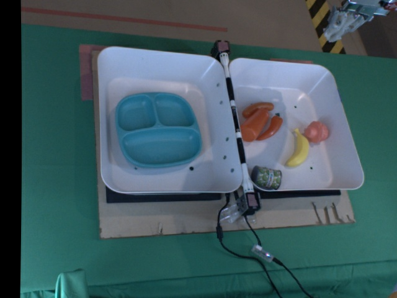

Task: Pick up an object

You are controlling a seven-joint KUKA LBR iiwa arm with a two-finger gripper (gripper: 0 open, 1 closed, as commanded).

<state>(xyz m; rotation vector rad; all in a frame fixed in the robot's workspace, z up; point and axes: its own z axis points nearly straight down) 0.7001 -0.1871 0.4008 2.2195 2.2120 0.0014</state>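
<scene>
While your gripper (340,22) hangs at the top right corner, grip unreadable, the right bin (338,98) holds a curved yellow banana (298,149), glossy orange peppers (259,122) and a squat jar (267,177).

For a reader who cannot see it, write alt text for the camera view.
Two shallow white bins sit side by side on a green bench: the left bin holds a teal divided plate, the right bin holds orange toy pieces, a banana, a pink toy and a small can. The robot arm waits at top right.
</scene>
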